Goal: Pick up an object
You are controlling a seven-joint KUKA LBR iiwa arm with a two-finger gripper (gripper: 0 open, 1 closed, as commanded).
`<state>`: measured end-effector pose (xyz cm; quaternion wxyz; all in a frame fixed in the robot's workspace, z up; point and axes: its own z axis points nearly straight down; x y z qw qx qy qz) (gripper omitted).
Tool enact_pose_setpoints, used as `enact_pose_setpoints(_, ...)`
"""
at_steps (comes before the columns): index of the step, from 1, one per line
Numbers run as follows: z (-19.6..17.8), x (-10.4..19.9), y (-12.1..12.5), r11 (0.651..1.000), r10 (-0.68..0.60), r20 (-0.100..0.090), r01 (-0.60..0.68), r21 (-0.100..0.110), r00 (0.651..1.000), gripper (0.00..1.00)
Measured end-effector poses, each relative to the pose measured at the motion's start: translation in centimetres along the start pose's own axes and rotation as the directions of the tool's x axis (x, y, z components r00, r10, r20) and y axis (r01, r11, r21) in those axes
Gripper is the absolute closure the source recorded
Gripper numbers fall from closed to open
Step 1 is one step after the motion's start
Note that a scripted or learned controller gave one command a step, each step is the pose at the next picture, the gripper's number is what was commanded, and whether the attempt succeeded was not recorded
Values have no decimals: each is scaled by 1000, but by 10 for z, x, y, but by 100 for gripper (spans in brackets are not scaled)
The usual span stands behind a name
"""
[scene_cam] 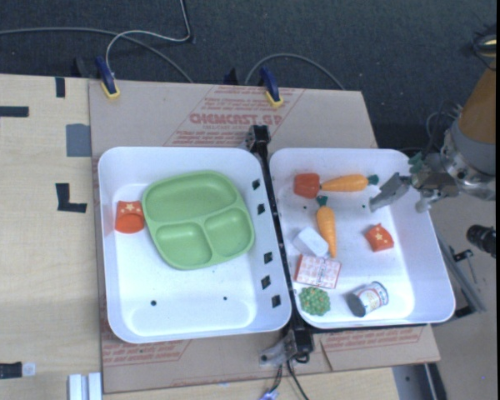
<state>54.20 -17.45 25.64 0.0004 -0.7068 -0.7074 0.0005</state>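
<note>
The grey two-finger gripper (393, 192) is hovering, fingers spread and empty, at the frame's right. It should be centring over the small orange-red plastic block (379, 238) before descending.

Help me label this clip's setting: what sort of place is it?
Probably a robotics lab bench: two white bins clamped on a board, toy food such as a carrot, and a robot arm's gripper.

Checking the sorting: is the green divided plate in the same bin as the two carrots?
No, the green plate lies in the left bin, the carrots in the right.
</note>
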Motion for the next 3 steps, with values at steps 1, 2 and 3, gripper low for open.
enact_pose_setpoints(1,110,71,10,1000,-2,-2,2,3,1000,0)
enact_pose_setpoints(2,170,73,38,1000,-2,0,2,-8,1000,0)
enact_pose_setpoints(3,160,71,37,1000,-1,3,1,-7,1000,100)
